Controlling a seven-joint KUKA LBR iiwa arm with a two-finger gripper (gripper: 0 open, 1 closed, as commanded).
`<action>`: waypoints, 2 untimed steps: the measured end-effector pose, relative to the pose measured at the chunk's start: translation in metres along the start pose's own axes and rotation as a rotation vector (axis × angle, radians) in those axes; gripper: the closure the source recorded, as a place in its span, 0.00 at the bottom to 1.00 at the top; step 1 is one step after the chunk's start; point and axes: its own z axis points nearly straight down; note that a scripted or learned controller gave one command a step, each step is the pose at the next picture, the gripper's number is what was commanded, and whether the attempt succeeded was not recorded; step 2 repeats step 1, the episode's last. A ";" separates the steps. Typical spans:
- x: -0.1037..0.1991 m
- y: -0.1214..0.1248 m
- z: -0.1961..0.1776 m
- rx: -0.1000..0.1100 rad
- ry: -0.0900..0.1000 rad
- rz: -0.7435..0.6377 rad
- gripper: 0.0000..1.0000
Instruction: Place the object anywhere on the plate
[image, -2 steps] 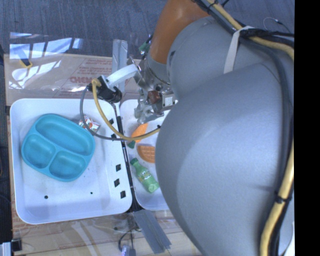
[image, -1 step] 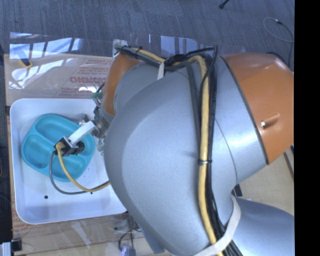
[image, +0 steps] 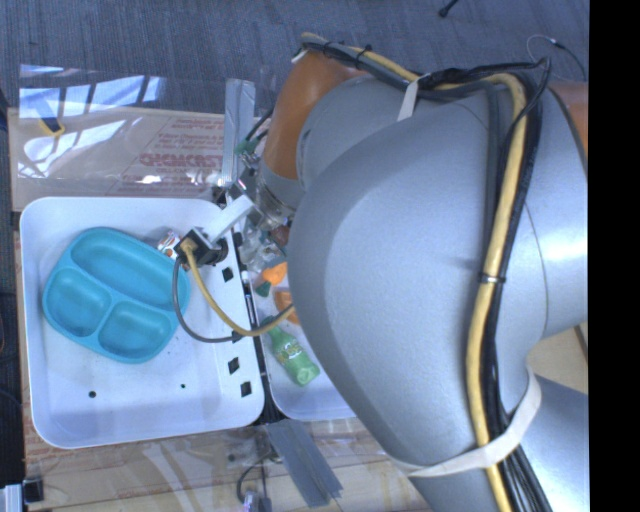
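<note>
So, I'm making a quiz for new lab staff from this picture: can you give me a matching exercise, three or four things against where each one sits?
Things:
1. blue plate
2. green bottle
3. grey arm
4. orange item

Places:
A. covers most of the right bin
B. in the left bin, toward its left side
C. in the right bin, near the front, at the arm's edge
D. just right of the divider, above the green bottle

Pairs: 1-B, 2-C, 3-A, 4-D
</note>
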 end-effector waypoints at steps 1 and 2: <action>0.025 -0.041 -0.035 -0.001 0.001 -0.050 1.00; 0.025 -0.041 -0.035 -0.001 0.001 -0.050 1.00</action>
